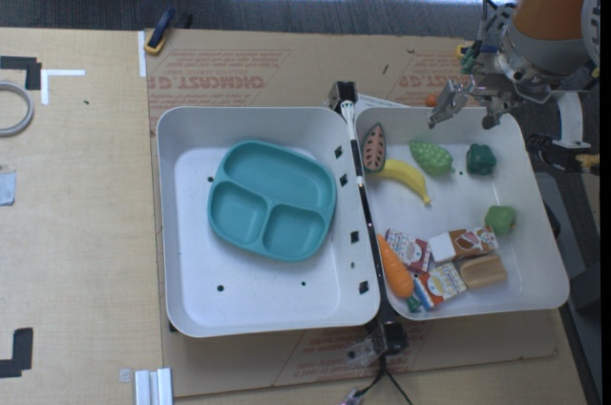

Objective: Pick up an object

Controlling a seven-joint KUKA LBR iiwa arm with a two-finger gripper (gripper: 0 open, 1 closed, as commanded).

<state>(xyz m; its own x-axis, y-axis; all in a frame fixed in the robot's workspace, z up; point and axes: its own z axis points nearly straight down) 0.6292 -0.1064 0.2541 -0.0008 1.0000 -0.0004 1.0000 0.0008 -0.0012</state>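
Camera view: we look down at a slant on a counter (86, 231) bearing two white bins side by side.
Arm: we see it reach in from the right, its orange band near the top right corner.
End effector (470, 107): it hangs over the far rim of the right bin (544, 231); its two fingers stand apart, and we see nothing between them.
Right bin contents: a watermelon slice (373, 148), a banana (405, 178), a bumpy green piece (431, 157), a dark green piece (481, 159), a light green piece (500, 220), a carrot (395, 267) and what seem to be small food boxes (458, 262) at the near side.
Left bin (181, 298): we see a teal divided plate (272, 201) lying flat in it.
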